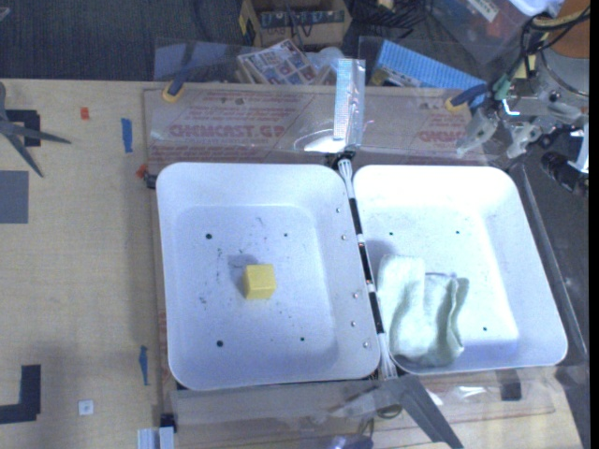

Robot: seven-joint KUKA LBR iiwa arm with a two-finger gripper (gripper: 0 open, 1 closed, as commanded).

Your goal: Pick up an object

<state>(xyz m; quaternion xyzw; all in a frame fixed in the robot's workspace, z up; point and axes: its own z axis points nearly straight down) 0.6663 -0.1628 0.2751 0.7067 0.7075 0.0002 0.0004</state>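
Observation:
A small yellow block lies near the middle of the left bin. A crumpled white and pale green cloth rests in the front part of the right bin. My gripper hangs at the upper right, beyond the far right corner of the right bin, away from both objects and with nothing seen in it. The arm's wrist sits behind it at the frame's right edge.
A clear plastic sheet with red lettering lies behind the bins, with a shiny upright strip at the divide. Clutter, boxes and cables sit at the back. The wooden bench stretches to the left.

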